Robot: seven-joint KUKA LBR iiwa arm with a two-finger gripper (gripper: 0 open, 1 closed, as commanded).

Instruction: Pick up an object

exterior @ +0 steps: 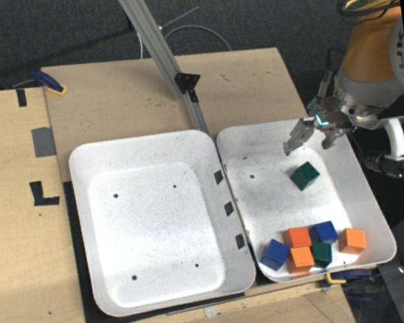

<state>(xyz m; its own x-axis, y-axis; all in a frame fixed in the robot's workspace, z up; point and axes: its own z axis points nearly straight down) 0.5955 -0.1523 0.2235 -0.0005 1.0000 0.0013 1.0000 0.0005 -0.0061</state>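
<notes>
Gripper (310, 134) fingers spread, nothing between, above right bin (260, 149) far edge. Green block (305, 175) alone mid-bin. Block cluster (311, 245) along near edge. Left bin (83, 166) beside.

Bare bin floor (267, 200) around lone green block (305, 176).

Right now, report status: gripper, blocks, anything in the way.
Gripper open, holding nothing, above right bin. Lone green block just below it, standing apart. Six other blocks clustered at bin's near edge. Nothing in the way.

Pale wooden bench (141, 98) (black tape marks at left) against dark floor (254, 0).
</notes>
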